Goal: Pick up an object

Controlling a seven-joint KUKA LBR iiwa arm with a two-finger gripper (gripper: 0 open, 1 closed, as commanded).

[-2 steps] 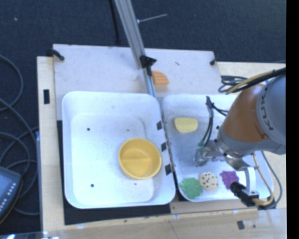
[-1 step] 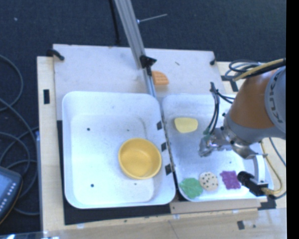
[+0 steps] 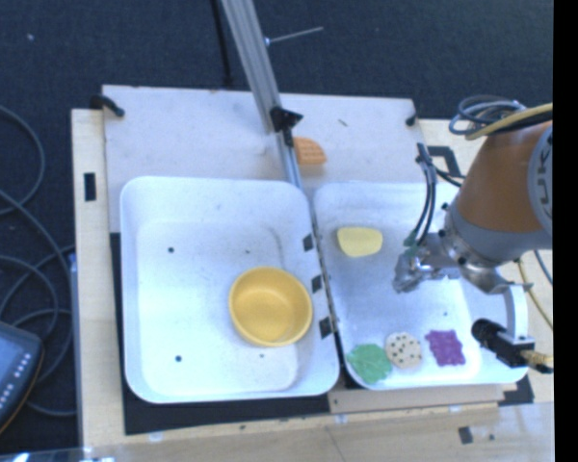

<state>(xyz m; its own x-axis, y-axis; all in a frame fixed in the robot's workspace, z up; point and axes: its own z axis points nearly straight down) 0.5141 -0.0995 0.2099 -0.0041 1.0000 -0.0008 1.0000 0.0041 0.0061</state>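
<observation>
The pincer [image 3: 409, 275] hangs low over the right bin [image 3: 366, 205], near its middle; whether it is apart or together cannot be told, and nothing shows in it. A yellow piece [image 3: 359, 242] lies just left and far of it. Along the near wall lie a green piece [image 3: 369, 361], a spotted cookie [image 3: 403, 350] and a purple piece [image 3: 446, 347]. The left bin [image 3: 154, 210] holds a yellow bowl [image 3: 270, 305]. An orange thing [image 3: 309, 153] on the desk [image 3: 173, 123] is half hidden by a metal rail [image 3: 255, 65].

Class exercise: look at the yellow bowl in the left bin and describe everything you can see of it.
The yellow bowl is round, plain and matte, plastic by its look, with a smooth rim and a shallow hollow that holds nothing. It stands upright, mouth up, on the floor of the left bin, towards that bin's near right corner, close to the wall between the two bins. Whether it touches that wall cannot be told.
</observation>
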